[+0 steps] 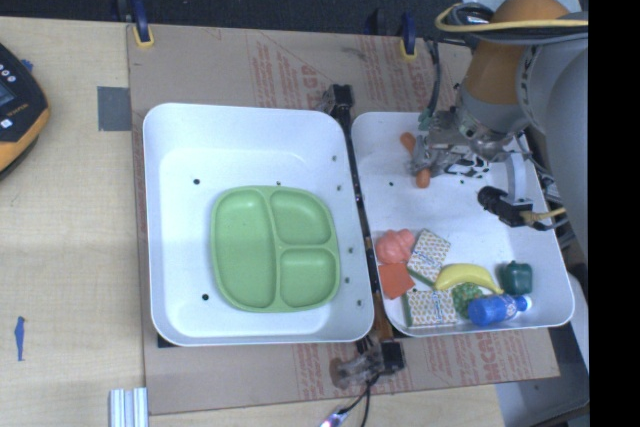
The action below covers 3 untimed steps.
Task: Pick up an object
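My gripper (pixel 437 155) is down in the far left part of the right bin (pixel 455 215), under the grey arm with its orange band (pixel 500 80). A small orange piece (pixel 408 142) lies just left of the gripper, and another orange bit (pixel 424 179) sits right below it. The gripper's body hides whether the two belong to one thing. Other loose objects lie along the bin's near side: a pink-orange lump (pixel 395 245), a banana (pixel 467 275), a blue bottle (pixel 497 309), a dark green pepper (pixel 517 275) and two patterned packets (pixel 430 255).
The left bin (pixel 180 155) holds a green divided plate (pixel 274 248). Between the bins runs a raised rim (pixel 353 205). A black part with a cable (pixel 500 202) hangs over the right bin's right side. A yellow-black device (pixel 15 115) rests at the bench's far left.
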Each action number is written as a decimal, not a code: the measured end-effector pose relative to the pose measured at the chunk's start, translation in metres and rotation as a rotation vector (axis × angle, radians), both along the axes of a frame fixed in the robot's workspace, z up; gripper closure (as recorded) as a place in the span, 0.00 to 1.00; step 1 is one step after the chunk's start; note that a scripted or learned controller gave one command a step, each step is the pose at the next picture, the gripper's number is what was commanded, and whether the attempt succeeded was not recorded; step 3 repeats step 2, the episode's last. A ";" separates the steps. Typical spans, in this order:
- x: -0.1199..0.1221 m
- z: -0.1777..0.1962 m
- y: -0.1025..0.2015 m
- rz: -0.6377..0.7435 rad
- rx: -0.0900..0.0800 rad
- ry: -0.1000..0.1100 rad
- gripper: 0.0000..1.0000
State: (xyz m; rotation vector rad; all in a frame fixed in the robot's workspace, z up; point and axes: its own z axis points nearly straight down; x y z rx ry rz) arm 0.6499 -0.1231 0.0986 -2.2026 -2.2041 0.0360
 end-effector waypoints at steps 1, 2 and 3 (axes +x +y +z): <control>0.004 -0.006 0.026 0.005 -0.003 -0.024 1.00; -0.029 0.095 0.084 0.005 -0.001 -0.034 1.00; -0.029 0.095 0.084 0.005 -0.001 -0.034 1.00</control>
